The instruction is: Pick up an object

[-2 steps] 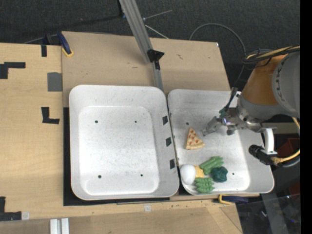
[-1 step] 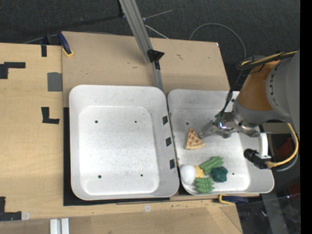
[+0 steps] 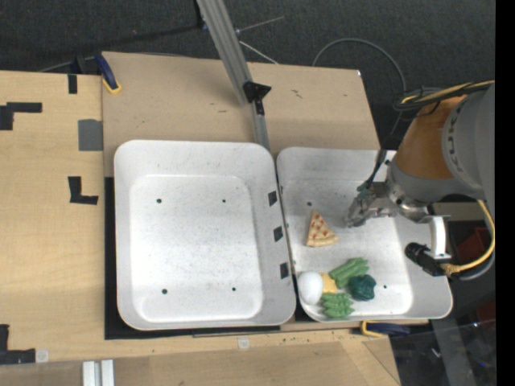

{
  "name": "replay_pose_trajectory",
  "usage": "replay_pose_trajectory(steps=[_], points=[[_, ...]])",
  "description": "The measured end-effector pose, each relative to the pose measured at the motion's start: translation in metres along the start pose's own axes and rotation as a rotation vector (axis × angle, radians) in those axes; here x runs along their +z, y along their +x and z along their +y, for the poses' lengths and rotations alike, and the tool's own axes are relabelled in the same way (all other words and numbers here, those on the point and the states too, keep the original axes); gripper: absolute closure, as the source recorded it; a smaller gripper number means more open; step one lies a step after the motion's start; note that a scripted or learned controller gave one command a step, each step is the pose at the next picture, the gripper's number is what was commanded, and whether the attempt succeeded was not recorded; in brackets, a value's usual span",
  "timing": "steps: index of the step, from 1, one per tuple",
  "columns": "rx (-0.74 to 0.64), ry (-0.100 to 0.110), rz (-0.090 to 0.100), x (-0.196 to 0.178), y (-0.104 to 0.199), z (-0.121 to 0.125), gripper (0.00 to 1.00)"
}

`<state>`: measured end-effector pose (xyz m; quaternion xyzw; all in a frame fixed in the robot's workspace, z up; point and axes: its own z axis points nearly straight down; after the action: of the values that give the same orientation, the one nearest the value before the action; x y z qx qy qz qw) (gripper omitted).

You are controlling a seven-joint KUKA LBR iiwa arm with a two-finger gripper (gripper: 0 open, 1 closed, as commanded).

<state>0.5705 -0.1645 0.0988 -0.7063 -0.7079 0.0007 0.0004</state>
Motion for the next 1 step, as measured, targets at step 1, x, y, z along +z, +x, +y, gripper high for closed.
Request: replay_pose_trajectory(steps=[1], points=[[0.0, -0.006, -0.001, -0.061, 0.0063, 0.0043, 1.0]])
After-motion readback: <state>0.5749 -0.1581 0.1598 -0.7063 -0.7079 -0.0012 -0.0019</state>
